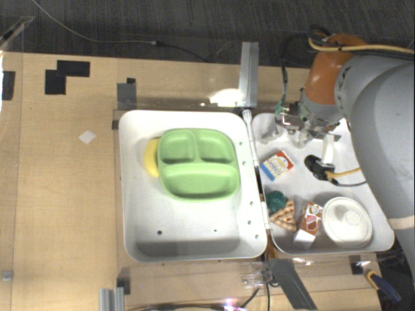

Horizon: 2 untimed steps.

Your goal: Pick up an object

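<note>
My gripper (287, 130) hangs over the far end of the right bin (382, 238), beneath the orange wrist band. No object shows in it. Just in front of it lies a small red, white and blue carton (277, 165). Nearer the front of the same bin are a teal object (275, 199), a pizza slice toy (283, 216), a red and white carton (311, 220) and a white bowl (347, 220). A green divided plate (196, 162) rests in the left bin (139, 232), with a yellow object (150, 157) partly hidden under its left edge.
A metal post (248, 76) stands at the back between the two bins. The arm's large grey body (382, 128) covers the right side of the right bin. Bare wooden bench (58, 193) lies to the left.
</note>
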{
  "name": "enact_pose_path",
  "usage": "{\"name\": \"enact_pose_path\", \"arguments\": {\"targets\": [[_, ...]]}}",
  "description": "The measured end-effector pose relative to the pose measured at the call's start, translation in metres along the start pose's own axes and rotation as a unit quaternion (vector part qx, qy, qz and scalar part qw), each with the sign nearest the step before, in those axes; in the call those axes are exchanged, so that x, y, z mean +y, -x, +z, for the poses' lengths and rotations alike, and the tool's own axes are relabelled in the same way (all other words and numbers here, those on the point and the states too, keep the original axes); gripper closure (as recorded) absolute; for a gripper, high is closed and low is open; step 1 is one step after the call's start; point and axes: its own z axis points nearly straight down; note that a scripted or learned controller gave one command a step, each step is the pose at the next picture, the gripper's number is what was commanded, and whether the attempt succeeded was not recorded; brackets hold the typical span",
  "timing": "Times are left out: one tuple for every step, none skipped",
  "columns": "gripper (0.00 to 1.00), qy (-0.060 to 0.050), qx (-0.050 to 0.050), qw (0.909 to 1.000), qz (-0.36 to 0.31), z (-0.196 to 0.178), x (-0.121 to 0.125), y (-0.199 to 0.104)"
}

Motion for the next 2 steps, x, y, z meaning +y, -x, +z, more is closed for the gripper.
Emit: {"name": "enact_pose_path", "arguments": {"targets": [[0.0, 0.0, 0.0, 0.9996, -0.028, 0.0, -0.032, 0.002], [0.0, 0.001, 0.0, 1.0, 0.004, -0.001, -0.051, 0.005]]}}
